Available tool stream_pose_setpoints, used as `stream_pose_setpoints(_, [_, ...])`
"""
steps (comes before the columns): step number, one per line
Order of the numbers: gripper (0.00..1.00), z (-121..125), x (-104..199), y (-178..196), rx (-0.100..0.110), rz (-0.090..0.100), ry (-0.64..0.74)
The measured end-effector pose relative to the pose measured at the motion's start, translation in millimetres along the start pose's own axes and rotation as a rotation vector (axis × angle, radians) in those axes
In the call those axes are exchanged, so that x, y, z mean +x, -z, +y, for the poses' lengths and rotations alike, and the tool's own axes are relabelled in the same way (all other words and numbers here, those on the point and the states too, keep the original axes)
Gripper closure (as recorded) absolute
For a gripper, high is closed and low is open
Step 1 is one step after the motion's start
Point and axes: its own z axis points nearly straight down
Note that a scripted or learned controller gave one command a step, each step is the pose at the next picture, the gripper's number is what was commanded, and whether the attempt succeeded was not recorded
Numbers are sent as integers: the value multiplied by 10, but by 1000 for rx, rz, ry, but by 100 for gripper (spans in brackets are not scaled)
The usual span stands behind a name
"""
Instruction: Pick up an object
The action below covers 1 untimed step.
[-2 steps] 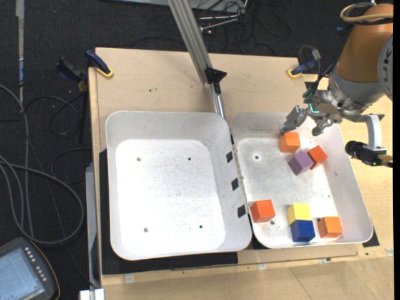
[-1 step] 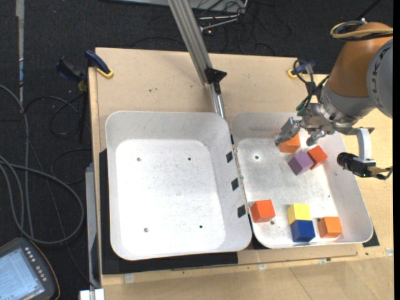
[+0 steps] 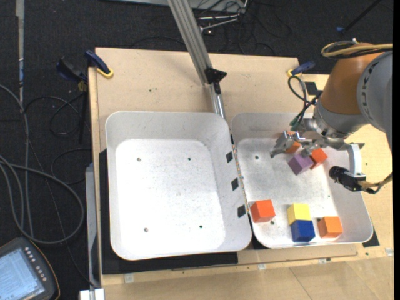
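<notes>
Look to the right of the frame: your arm (image 3: 356, 92) reaches over the right bin (image 3: 262, 236), and the gripper (image 3: 299, 144) sits low in that bin's upper part. You cannot tell whether it is grasping anything — a purple block (image 3: 300, 163) and a small orange block (image 3: 318, 156) lie just below it, touching each other. Along the bin's lower edge you have an orange cube (image 3: 262, 210), a yellow cube (image 3: 299, 212) against a blue cube (image 3: 303, 230), and another orange cube (image 3: 330, 227). The left bin (image 3: 119, 130) fills the frame's middle.
</notes>
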Motion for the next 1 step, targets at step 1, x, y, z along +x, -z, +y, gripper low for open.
stream_pose_setpoints(1, [0, 61, -19, -93, -24, -7, 2])
